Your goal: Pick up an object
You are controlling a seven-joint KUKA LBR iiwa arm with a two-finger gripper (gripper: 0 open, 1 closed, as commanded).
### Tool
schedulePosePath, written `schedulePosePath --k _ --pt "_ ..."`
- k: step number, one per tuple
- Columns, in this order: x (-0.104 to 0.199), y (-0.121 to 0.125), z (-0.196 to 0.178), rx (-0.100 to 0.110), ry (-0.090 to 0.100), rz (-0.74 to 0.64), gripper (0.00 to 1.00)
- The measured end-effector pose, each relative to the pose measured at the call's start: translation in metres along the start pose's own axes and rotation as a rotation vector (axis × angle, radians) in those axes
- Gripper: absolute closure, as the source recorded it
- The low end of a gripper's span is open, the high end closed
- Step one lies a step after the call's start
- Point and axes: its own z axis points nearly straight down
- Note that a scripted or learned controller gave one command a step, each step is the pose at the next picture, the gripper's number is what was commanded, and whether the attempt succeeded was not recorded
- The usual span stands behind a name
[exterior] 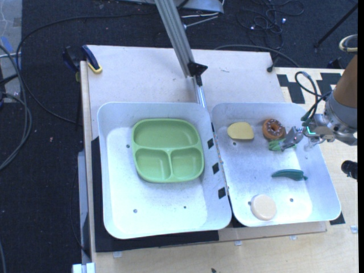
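Now | my gripper (291,139) sits low over the small green toy piece (276,146) | looks light and hard, maybe slippery; pinch its middle | cannot tell my grip

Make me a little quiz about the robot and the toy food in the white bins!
1. True or false: the green divided plate lies in the left bin.
2. Which thing lies nearest the pincer? A) the round cream piece B) the doughnut C) the yellow piece
3. Fill in: the dark green pod lies in the ____ bin.

Key: 1 true. 2 B, the doughnut sits just left of the pincer, beside a small green piece. 3 right, the right bin.
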Motion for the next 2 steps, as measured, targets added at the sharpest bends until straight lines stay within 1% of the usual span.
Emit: schedulePosePath --k 1,2 --pt "0.0 0.001 -0.002 -0.004 -0.001 -0.001 0.0" --pt "0.002 0.011 0.053 -0.003 -0.001 -0.003 0.0"
